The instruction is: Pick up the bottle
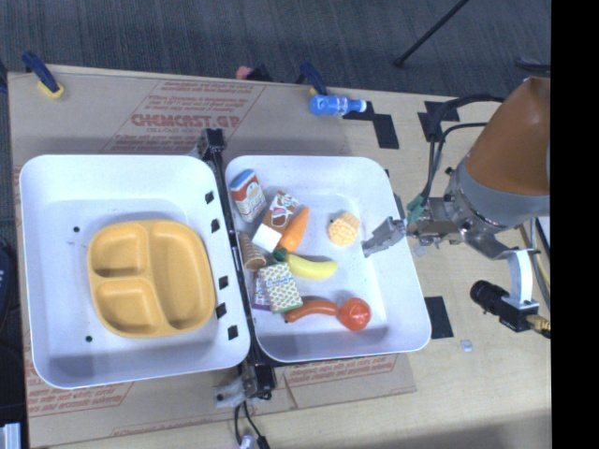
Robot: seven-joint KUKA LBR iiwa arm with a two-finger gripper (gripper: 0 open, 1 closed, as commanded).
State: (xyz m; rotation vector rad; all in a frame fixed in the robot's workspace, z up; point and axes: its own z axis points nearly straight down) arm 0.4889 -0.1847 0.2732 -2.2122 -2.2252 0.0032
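Observation:
The bottle (246, 195) is small and white with a red and blue label. It lies in the right bin (398, 293) near its back left corner, close to the divider between the bins. My gripper (382, 236) hangs over the right rim of that bin, well to the right of the bottle, with a yellow corn cob (343, 229) and a carrot (295, 228) in between. Nothing shows in the gripper.
The right bin also holds a banana (312, 267), a red long-handled toy (332, 311), a patterned box (280, 287) and brown pieces (277, 211). A yellow divided tray (150, 276) sits in the left bin (47, 195). A blue clamp (332, 106) lies on the bench behind.

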